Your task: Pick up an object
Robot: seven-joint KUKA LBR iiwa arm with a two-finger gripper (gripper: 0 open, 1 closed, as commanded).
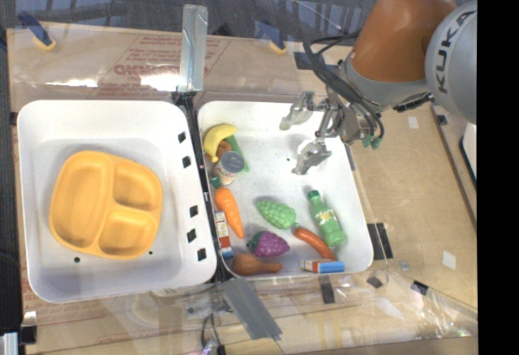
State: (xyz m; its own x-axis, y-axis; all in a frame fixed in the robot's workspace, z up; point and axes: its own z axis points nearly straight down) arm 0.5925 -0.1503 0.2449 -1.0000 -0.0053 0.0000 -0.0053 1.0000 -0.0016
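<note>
Bench [422, 207] (paper-covered) bears two white bins [105, 272] side by side.

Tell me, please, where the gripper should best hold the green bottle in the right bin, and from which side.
Probably across the middle of the green bottle, from straight above: it lies flat, slanted, and its long sides look free except near the orange carrot at its lower end.

You have two bins side by side: the left bin [32, 207] holds a divided tray [105, 203], the right bin [357, 199] a cluster of toy food along its left wall and near edge (bottle [326, 220] furthest right). The gripper [312, 134] hangs over its far half.
</note>
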